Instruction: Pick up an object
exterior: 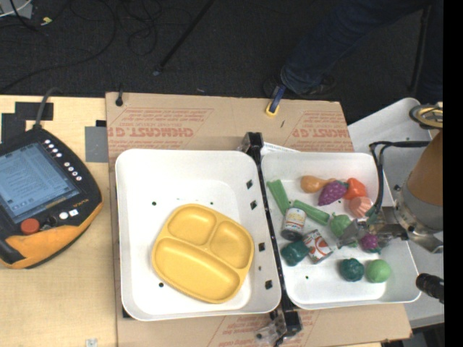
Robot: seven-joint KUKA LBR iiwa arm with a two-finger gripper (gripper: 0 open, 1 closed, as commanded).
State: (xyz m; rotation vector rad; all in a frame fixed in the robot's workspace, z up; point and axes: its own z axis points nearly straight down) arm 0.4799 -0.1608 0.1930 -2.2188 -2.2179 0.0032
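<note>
I have the gripper point(364, 230) low in the right bin point(289, 284), right-centre of the frame, sitting among the toys; the jaws are a dark blur against clutter, so I cannot tell how wide they stand or whether anything sits between them. Nearest candidates: a small purple piece point(370, 243) just below-right of the tip and a green lumpy piece point(340, 225) just left of it, both crowded. To do this step well I'd pick one target, probably the purple piece, centre over it, come straight down so I don't shove the neighbours, close, then lift slowly and check for something actually held. The risk, as I judge it, is nudging the pile or pinching two things at once. Count, right bin: one grape bunch point(333, 191), one orange fruit point(312, 183), one red-orange piece point(355, 188), one pinkish piece point(361, 207), two green sticks point(278, 196) point(311, 211), one small can point(294, 223), one red-white can point(317, 246), two dark teal lumps point(294, 253) point(351, 269), one light green ball point(377, 271). Left bin point(145, 172), centre frame: one yellow divided plate point(203, 252). Left edge, on the table point(58, 302): one teach pendant point(43, 194).
</note>
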